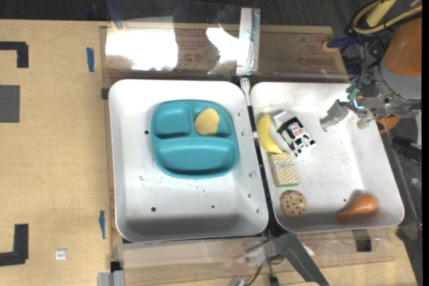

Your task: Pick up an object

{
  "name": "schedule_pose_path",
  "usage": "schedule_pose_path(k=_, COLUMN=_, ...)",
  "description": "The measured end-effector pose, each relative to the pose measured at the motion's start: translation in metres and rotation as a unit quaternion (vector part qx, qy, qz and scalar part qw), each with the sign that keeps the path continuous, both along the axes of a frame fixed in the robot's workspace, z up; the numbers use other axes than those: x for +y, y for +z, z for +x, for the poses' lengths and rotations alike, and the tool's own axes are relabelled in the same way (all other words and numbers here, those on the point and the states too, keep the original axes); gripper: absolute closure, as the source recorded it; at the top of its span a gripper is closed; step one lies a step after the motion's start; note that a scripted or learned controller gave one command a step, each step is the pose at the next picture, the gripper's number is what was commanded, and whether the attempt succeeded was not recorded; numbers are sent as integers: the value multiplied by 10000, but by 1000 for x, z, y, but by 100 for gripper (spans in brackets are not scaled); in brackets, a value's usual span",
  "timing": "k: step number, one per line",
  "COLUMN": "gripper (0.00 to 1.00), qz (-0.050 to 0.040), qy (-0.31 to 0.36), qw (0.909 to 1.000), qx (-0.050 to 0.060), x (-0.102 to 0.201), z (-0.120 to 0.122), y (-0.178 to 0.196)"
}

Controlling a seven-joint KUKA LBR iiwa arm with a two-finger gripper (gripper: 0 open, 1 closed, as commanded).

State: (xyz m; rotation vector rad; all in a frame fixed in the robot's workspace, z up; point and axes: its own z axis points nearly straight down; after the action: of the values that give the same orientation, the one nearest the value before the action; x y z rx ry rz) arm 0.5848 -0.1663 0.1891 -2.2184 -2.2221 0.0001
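The gripper [348, 114], seen with fingers spread and nothing between them, is positioned over the right bin [375, 164]; the banana [268, 134] is located to its left by the dividing wall, long axis running near-to-far.

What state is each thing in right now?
gripper: above the right bin's upper right, holding nothing
teal tray: flat in left bin
yellow lump: in tray's upper right compartment
banana: lying against right bin's left wall
cookie: flat on bin floor
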Motion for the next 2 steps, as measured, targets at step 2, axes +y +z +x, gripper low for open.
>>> schedule_pose_path(k=2, gripper=0, qz=-81, qy=615, qw=9979, qx=-209, x=63, z=35, y=-79)
